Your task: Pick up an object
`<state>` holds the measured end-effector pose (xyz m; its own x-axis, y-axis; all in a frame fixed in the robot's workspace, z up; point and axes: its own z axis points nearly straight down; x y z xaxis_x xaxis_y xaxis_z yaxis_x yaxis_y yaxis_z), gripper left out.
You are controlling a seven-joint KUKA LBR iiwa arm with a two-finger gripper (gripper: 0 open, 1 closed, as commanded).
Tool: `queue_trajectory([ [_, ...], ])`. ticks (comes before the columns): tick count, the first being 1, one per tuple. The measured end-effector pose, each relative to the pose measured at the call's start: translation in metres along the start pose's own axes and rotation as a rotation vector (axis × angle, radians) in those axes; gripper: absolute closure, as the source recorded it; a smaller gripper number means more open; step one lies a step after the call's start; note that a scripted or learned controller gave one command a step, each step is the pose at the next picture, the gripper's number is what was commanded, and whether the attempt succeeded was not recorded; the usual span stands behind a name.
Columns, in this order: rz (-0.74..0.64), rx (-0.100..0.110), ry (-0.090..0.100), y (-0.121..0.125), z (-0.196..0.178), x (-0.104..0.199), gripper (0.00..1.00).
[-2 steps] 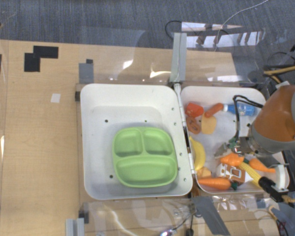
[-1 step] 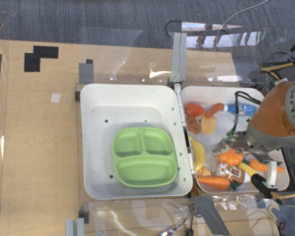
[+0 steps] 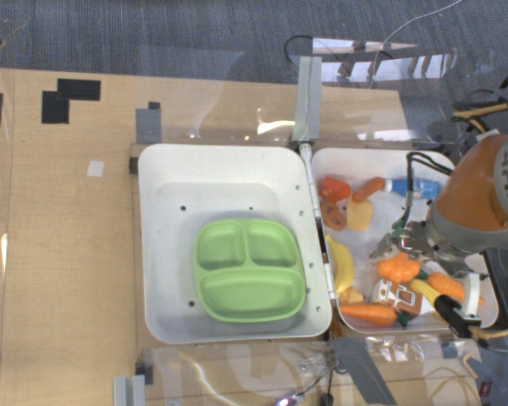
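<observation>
Nearest us, along the right bin's [image 3: 491, 311] front edge, we see a carrot [image 3: 368, 315] lying flat, with a small brown-and-white box [image 3: 395, 297] just behind it; an orange toy [image 3: 399, 268] sits beside the gripper [image 3: 404, 242], whose grip we cannot tell, since the arm [image 3: 478, 197] hides much of it; a banana [image 3: 343, 265] lies against the left wall; farther back rest a yellow piece [image 3: 360, 216], 2 red-orange pieces [image 3: 334, 189] and a blue object [image 3: 413, 188]; in the left bin [image 3: 165, 193] we see 1 green divided plate [image 3: 249, 270].
</observation>
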<state>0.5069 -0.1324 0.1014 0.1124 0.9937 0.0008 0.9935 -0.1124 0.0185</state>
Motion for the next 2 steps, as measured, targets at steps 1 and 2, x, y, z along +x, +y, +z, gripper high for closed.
queue_trajectory([
  [1,-0.024,0.014,0.000,0.027,-0.100,0.054,1.00],
  [2,-0.288,0.014,0.001,0.043,-0.148,0.066,1.00],
])
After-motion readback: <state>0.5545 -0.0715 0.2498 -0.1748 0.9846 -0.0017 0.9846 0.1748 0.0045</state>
